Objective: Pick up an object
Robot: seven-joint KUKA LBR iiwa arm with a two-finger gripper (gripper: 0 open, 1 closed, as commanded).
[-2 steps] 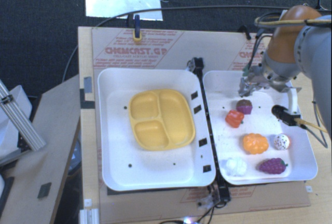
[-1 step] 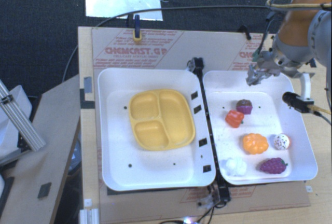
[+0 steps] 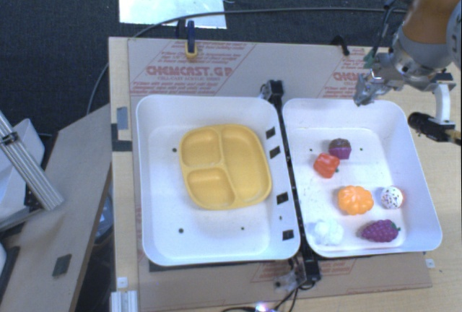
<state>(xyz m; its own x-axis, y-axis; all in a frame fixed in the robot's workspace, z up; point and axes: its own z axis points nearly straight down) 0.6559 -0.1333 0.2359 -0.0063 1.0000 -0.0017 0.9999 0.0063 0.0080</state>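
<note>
Gripper hangs over right bin back rim, nothing held; can't tell if open. Your toys sit fwd: purple one nearest, w/ orange fruit beyond.

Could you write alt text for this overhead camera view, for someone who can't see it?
A robot arm's claw hovers over the far edge of the right white bin, which holds six small toy foods; the left white bin holds a yellow three-compartment plastic tray.
</note>
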